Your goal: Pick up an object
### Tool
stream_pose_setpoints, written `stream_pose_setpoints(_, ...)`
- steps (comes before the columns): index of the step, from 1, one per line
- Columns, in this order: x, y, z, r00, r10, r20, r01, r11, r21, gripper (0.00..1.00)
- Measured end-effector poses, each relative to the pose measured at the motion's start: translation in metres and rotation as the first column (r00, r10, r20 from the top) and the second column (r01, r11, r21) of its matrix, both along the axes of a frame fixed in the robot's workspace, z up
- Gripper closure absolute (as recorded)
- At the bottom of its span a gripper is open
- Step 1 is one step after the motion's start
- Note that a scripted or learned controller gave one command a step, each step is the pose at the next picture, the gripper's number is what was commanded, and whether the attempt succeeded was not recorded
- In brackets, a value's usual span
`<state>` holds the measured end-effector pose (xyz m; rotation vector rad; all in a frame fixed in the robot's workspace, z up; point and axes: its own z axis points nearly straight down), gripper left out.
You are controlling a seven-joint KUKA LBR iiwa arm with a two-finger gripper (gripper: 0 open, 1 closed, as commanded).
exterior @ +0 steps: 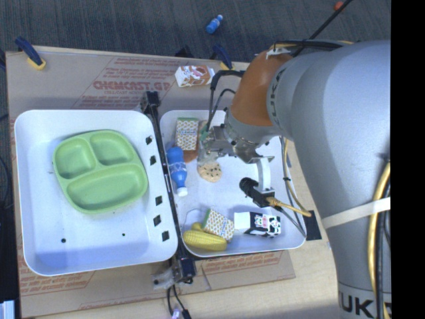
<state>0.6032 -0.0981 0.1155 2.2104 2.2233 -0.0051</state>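
My gripper [208, 146] hangs low over the upper left part of the right bin [292, 241], reaching in from the right. Just below it lies a round cookie [210, 172]. A small green and white carton [186, 133] is right beside it to the left, with a brown item partly hidden under the gripper. A blue bottle [176, 169] lies along the bin's left wall. Near the front sit a yellow banana [204, 240], a patterned packet [219, 223] and a black and white cow toy [265, 223]. I see nothing held.
The left bin [33, 244] holds a green divided plate [101, 170]. A snack packet [194, 76] lies on the cardboard behind the bins. Blue clamps [30, 52] grip the bench's far edge. The arm's big grey body covers the right side.
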Motion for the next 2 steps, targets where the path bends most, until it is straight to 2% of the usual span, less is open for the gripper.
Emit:
stream_pose_setpoints(1, 0.000, 0.000, 0.000, 1.000, 0.001, 0.000, -0.001, 1.000, 0.000, 0.00)
stream_pose_setpoints(2, 0.006, -0.061, -0.021, 1.000, -0.003, 0.000, 0.003, 1.000, 0.007, 0.00)
